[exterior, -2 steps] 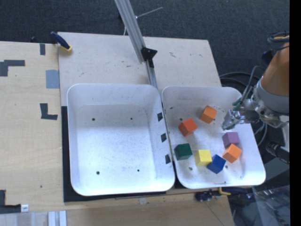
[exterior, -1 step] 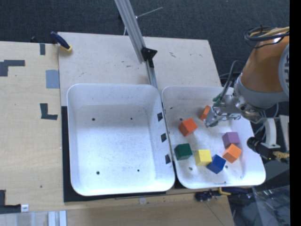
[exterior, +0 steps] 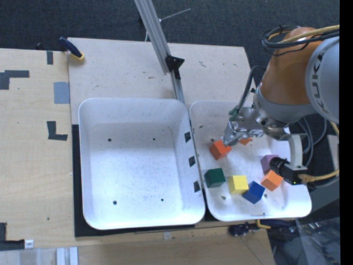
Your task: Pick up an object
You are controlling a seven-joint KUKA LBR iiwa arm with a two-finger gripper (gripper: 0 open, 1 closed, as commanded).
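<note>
— Six blocks lie in the right bin, all on my side of the bench. Which one do you go for?

— The orange-red block. My gripper hangs just above it and a little behind; the block is at my fingertips, towards the wall between the bins. I think it is the good choice because it lies apart from the others, so my fingers have room on both sides.

— Do you hold it already?

— No. The block rests on the bin floor, tilted a little, and I do not see it between my fingers. Whether my jaws are spread or pressed together, I cannot tell; from above the wrist covers them.

— And the other blocks?

— They are in front of me, nearer the front rim: the green block, then the yellow block touching the blue block, then the orange block just beside the purple block. They sit close together, so they are harder to take.

— And the left bin?

— It is beyond the wall, well apart from me. I judge that I must still come down over the block before closing.
</note>
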